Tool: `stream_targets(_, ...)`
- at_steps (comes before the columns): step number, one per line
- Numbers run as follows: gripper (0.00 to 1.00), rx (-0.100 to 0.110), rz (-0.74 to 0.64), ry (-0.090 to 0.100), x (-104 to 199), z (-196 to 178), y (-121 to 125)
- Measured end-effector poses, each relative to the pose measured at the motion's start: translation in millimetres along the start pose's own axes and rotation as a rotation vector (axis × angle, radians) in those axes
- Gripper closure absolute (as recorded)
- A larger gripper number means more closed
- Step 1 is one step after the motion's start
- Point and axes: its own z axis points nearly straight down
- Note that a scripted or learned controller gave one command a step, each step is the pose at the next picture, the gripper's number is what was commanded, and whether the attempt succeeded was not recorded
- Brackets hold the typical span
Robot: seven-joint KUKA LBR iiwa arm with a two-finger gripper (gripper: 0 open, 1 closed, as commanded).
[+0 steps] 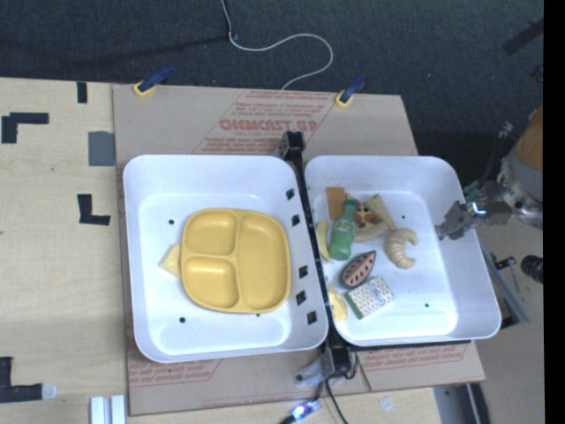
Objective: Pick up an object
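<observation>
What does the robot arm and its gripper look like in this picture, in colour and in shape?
Little of the arm is in view at the right edge: a rounded grey body with an orange patch at its top. The gripper is small, dark grey metal, with thin parts that point toward the right bin. Dark brackets or cables hang below the arm. No markings can be read.
</observation>
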Motion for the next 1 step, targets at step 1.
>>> stream_targets(1,1.0,0.004,-0.004,0.003,49.6,11.3,17.7)
